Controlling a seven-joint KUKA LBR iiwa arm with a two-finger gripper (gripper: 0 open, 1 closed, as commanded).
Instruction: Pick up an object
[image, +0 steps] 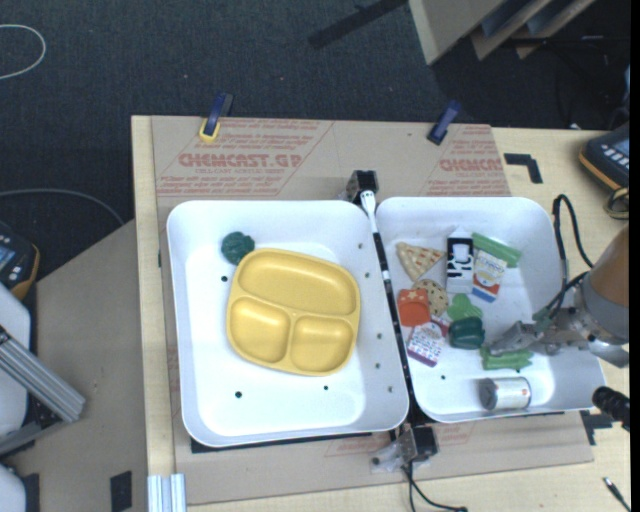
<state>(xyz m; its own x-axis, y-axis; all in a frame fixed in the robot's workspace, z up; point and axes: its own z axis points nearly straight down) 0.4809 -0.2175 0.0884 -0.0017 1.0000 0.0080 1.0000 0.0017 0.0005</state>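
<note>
My gripper (514, 340) reaches in from the right, low over the right bin (540, 222), in its lower right part. A flat green piece (506, 354) lies directly under its tip, touching or nearly so; I see nothing lifted. Just left of it sit a dark teal lump (466, 333) and a green cup (465, 306). A silver can (505, 392) lies on its side below the gripper, near the bin's front wall.
The right bin also holds a tan wedge (420, 260), a black-and-white box (459, 264), a green-topped carton (489, 269), an orange block (412, 306) and a pink card (425, 347). In the left bin (200, 380) lie a yellow divided plate (293, 310) and a dark green ball (238, 245).
</note>
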